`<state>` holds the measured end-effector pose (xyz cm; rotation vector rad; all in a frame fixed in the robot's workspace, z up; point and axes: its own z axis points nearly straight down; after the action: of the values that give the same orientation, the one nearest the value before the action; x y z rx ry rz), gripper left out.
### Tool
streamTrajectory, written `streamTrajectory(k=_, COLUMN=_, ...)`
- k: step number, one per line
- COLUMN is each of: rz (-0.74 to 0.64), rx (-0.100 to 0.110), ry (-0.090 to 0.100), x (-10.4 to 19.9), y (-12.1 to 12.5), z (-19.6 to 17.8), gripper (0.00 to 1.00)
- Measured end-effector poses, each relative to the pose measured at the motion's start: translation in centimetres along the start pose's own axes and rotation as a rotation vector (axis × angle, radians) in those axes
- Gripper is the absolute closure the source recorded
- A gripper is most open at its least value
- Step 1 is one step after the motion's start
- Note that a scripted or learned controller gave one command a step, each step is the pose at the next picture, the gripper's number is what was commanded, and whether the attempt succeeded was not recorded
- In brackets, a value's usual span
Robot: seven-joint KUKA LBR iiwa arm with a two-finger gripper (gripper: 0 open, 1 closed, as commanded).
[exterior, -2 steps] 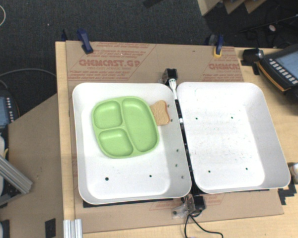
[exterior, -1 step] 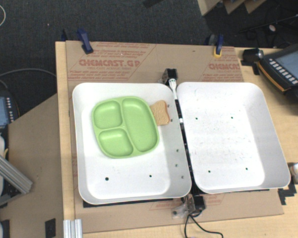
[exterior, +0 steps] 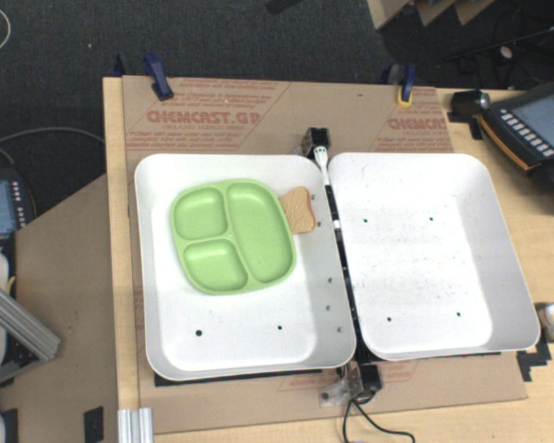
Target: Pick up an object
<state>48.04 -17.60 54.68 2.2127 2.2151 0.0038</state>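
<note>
A green divided plate [exterior: 233, 236] with three compartments lies flat in the left bin [exterior: 166, 340], toward that bin's far half and nearer its left wall than its near edge. A small tan, cracker-like piece [exterior: 298, 209] touches the plate's far right rim, close to the bin's right wall. The right bin [exterior: 425, 257] sits just beside it on the brown board [exterior: 212, 113], which two clamps [exterior: 157, 77] pin at its far edge.

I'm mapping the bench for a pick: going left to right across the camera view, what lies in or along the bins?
Green divided plate → tan cracker-like piece → the right-hand white bin.
</note>
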Motion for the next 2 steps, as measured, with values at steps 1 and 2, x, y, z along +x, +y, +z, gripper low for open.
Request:
streamTrajectory(k=1, rz=-0.002, rx=0.024, ry=0.01, x=3.5, y=-0.3, z=13.6, gripper=1.0)
streamTrajectory(k=2, rz=-0.004, rx=0.015, ry=0.008, x=8.7, y=-0.3, z=16.7, gripper=1.0)
